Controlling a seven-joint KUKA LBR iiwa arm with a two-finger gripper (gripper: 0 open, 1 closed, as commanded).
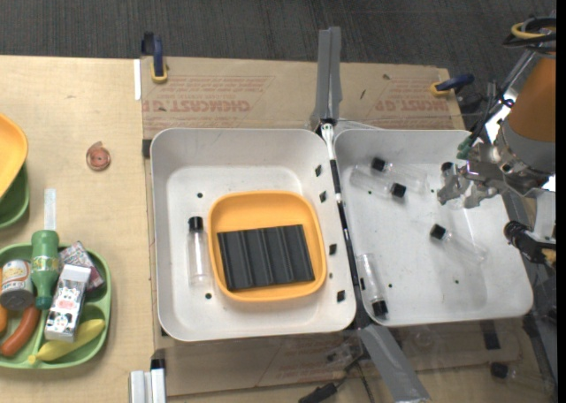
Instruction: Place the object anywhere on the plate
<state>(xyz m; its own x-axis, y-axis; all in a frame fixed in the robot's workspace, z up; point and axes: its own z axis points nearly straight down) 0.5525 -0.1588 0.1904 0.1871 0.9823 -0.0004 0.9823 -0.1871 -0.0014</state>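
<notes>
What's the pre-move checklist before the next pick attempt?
1. Orange plate sits in the left bin: ok.
2. Plate surface free: not ok, a dark ribbed block covers most of it.
3. Pick targets in the right bin: ok, several clear vials with black caps, one near.
4. One vial lies beside the plate, not on it: not ok.
5. Gripper over the right bin's far right: ok.
6. Gripper holding a vial: cannot tell.

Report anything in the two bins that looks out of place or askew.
One clear vial lies in the left bin beside the orange plate, apart from the other vials scattered at odd angles in the right bin. A dark ridged block sits slightly tilted on the plate.
</notes>
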